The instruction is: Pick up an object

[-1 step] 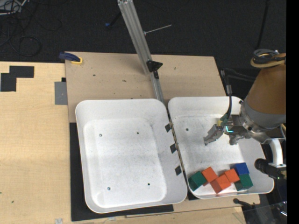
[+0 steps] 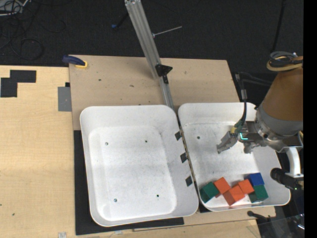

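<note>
On the pale wooden surface (image 2: 34, 148), my fingers (image 2: 229, 143) hang spread and empty over the right bin (image 2: 208, 118). At its six o'clock rim cluster orange, green and blue blocks (image 2: 237, 188). At nine o'clock sits the left bin (image 2: 131, 160).

- My gripper (image 2: 229, 142) hangs over the right bin (image 2: 208, 120), nothing between its fingers.
- Orange, green and blue blocks (image 2: 237, 188) cluster near that bin's front edge.
- Left bin (image 2: 99, 118) alongside.
</note>
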### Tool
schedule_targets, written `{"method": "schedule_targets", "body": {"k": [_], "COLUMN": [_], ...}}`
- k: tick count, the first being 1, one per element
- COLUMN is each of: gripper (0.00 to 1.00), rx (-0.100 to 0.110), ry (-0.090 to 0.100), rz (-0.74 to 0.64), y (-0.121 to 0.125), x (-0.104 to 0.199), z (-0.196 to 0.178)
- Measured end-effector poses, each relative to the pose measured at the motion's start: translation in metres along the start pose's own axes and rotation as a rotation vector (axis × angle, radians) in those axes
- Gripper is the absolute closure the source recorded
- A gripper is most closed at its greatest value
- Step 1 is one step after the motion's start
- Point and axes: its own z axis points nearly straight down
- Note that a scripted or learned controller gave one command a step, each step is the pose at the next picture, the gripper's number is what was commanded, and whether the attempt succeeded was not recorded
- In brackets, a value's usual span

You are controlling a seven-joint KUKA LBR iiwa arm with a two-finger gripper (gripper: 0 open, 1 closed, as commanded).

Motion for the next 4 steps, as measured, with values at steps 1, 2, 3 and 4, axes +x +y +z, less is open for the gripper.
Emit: {"method": "schedule_targets", "body": {"k": [1, 2, 3, 4], "gripper": [0.00, 0.00, 0.00, 1.00], "rx": [0.006, 0.008, 0.000, 0.002], "ry": [0.001, 0.001, 0.001, 0.003], "rz": [-0.003, -0.002, -0.001, 0.006], "y": [-0.009, -0.012, -0.011, -0.012], "x": [0.006, 0.012, 0.012, 0.011], "z": [0.051, 0.114, 0.135, 0.125]}}
